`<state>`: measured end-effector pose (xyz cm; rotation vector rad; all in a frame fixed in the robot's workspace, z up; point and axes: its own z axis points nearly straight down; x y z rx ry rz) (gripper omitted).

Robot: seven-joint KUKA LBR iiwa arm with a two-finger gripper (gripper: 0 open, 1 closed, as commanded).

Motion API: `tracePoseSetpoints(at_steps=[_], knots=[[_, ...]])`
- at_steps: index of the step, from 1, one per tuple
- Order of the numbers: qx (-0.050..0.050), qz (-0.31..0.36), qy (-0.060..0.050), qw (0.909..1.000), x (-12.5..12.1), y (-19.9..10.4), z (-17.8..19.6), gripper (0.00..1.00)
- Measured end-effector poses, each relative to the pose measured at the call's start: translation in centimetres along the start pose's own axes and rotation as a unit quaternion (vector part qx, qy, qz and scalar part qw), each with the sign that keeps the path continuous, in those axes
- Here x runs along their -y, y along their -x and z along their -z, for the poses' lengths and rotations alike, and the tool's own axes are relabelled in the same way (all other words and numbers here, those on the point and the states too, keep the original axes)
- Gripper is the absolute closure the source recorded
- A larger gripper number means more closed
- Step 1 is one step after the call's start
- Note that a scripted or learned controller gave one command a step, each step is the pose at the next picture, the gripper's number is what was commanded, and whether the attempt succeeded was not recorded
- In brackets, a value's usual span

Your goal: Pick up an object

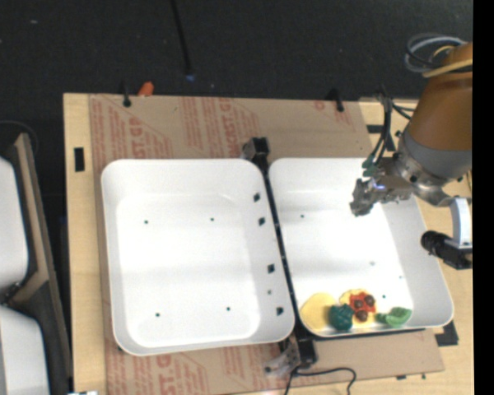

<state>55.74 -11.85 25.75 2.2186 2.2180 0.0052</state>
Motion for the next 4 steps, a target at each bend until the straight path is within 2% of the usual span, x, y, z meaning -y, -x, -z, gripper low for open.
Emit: tracePoseSetpoints(at_steps=[1, 3, 4], knots=[[-0.001, 0.002, -0.002, 1.0, -1.4, -5.0, 0.4, 1.0], [-0.001, 0.002, -0.003, 1.0, -1.7, -14.8, 0.6, 1.0], [0.0, 0.002, -0.003, 1.0, -2.5, -19.3, -1.5, 1.0]])
